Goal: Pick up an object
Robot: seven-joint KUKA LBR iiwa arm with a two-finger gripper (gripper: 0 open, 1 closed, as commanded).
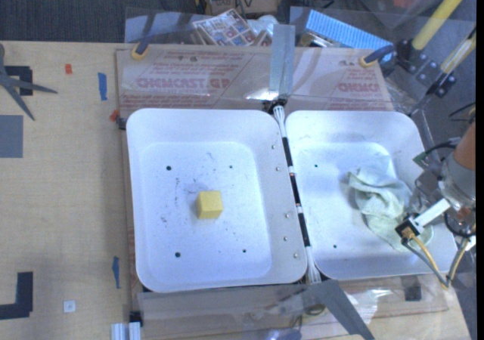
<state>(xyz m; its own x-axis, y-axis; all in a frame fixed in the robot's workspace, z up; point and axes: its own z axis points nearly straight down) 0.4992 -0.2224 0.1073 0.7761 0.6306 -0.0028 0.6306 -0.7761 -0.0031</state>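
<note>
A small yellow cube [209, 204] rests near the middle of the left bin [151, 134]. A crumpled pale green and white cloth [376, 195] lies in the right part of the right bin [333, 134]. My gripper [441, 196] comes in at the right edge, low over that bin's right rim, just right of the cloth. The cloth's right end runs up to the gripper's body; I cannot tell whether they touch.
A metal divider [291, 180] runs between the two bins. Clear plastic panels [227, 78] stand behind both bins. Wooden bench surface [60, 180] stretches to the left, with blue tape marks and black pieces on it.
</note>
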